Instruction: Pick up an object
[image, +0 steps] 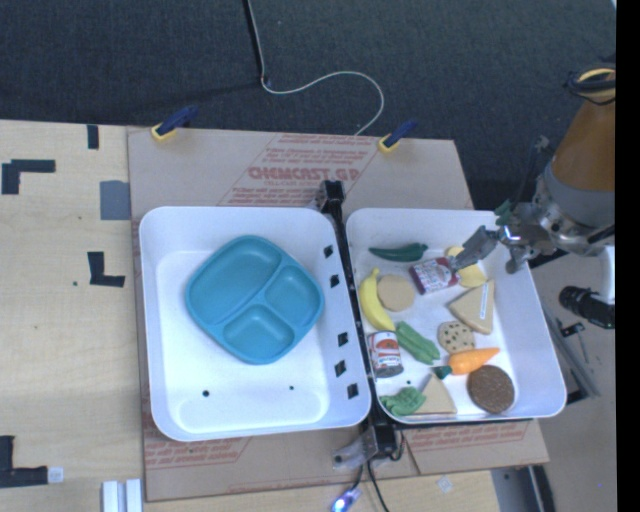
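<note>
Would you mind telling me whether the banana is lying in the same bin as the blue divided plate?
No. The banana lies in the right bin among other toy foods, while the blue divided plate sits in the left bin.

Red print runs across the cardboard sheet (300, 170) that lies under the two bins, on its far part; the largest line seems to read "CHEMCAST GP", though the last letters are partly covered by a black clip at the bins' far edge. Smaller red lines stand above and below that word, too small to make out. More red print shows on the sheet's near strip, equally unreadable. In the right bin (535, 330), a small packet (434, 274) with a red and white label and a small can (386, 352) with a red and white label carry print too fine to read.
</note>
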